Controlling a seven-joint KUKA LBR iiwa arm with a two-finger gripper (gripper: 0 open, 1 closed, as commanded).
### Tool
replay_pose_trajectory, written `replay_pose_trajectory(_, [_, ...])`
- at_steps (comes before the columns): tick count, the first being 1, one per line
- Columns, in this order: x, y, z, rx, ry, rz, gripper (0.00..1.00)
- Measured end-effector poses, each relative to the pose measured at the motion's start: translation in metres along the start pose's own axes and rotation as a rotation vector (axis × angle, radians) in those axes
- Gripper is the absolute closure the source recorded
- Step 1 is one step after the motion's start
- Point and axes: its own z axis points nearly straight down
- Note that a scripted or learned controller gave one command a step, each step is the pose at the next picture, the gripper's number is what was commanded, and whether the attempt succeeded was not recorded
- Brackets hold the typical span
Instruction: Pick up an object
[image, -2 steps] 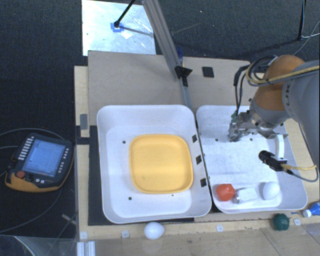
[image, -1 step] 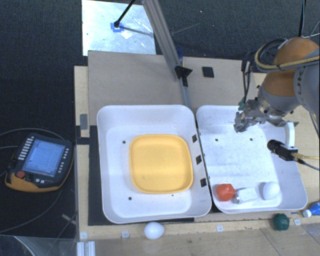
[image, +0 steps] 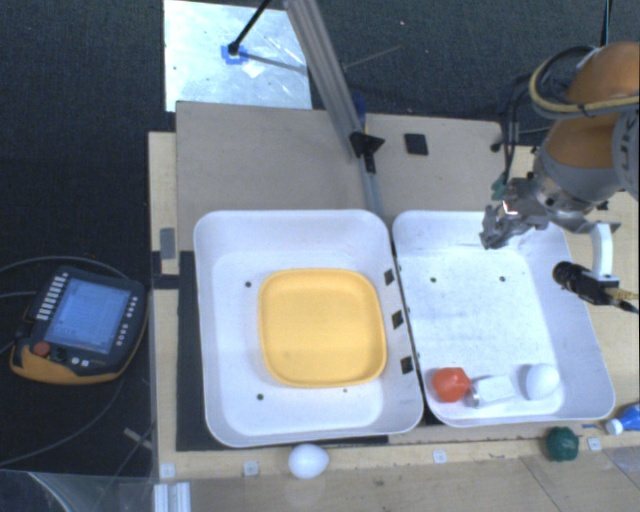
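We note the dark two-finger gripper (image: 497, 237) over the right white bin's (image: 575, 330) far edge, jaw state unclear; small orange-red object (image: 449, 383) well apart, near corner.

two white bins (image: 300, 235) sit on a tan surface (image: 260, 150). the left one carries a yellow plate (image: 322, 326). low in the right one lie an orange-red ball (image: 449, 383), a white egg shape (image: 540, 380) and a small white piece (image: 492, 390). a white egg (image: 308, 461) and a dark green ball (image: 561, 443) rest along the lower edge. at far left, a grey and orange pendant (image: 78, 322) with a blue screen. the arm (image: 590, 120) is grey with orange.
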Motion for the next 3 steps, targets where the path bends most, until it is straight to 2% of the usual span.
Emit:
replay_pose_trajectory(1, [-0.001,0.007,-0.044,0.001,0.0,0.0,1.0])
replay_pose_trajectory(2, [0.051,0.006,-0.031,0.005,0.001,-0.003,1.0])
replay_pose_trajectory(3, [0.095,-0.012,-0.03,0.005,0.001,-0.003,1.0])
